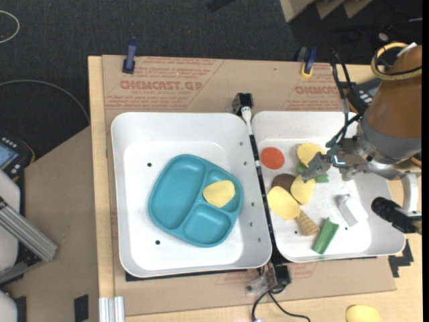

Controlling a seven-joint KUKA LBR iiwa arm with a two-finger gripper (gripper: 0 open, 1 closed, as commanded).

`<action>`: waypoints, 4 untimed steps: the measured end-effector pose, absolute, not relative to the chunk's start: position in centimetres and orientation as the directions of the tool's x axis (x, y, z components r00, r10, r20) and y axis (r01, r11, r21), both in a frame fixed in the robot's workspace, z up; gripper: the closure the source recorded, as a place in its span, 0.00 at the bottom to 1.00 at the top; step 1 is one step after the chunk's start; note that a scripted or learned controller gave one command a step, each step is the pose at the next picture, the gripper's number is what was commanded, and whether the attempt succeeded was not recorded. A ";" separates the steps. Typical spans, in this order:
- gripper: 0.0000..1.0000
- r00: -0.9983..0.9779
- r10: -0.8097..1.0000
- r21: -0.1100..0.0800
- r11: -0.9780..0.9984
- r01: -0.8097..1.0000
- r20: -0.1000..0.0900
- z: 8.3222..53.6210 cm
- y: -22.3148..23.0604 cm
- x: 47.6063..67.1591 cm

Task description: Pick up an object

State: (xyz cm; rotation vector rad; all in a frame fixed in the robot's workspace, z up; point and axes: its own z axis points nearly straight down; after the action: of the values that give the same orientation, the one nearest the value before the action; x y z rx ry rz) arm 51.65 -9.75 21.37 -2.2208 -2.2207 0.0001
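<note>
Since the loose pieces sit crowded in the right bin (375, 247), I hang my tool (320, 168) low over that pile, by the yellow piece (308, 153) and a green scrap; whether it is apart or together I cannot tell. The left bin (134, 200) holds a teal divided plate (177, 200) with one yellow item (219, 192) in a compartment.

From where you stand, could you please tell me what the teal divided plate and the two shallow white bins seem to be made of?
The teal divided plate looks like moulded plastic with a matte finish: uniform colour, rounded compartment ridges, hardly any glare. The two shallow white bins appear to be thin formed plastic, slightly glossy, judging by their soft rounded corners and faint sheen, though the view cannot confirm it.
</note>
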 end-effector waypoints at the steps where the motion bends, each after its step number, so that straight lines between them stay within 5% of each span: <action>1: 0.00 -0.003 1.000 -0.007 0.003 1.000 0.003 18.3 -4.1 47.7; 2: 0.00 -0.002 1.000 -0.001 0.002 1.000 0.001 18.5 -2.9 47.9; 3: 1.00 0.001 1.000 0.002 -0.001 1.000 0.000 19.5 -3.0 48.0; 4: 1.00 -0.010 1.000 0.009 0.010 1.000 0.003 26.9 5.1 48.0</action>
State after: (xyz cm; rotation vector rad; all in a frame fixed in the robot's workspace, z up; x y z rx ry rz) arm 48.02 5.12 26.94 -2.2129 -2.2353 -0.0129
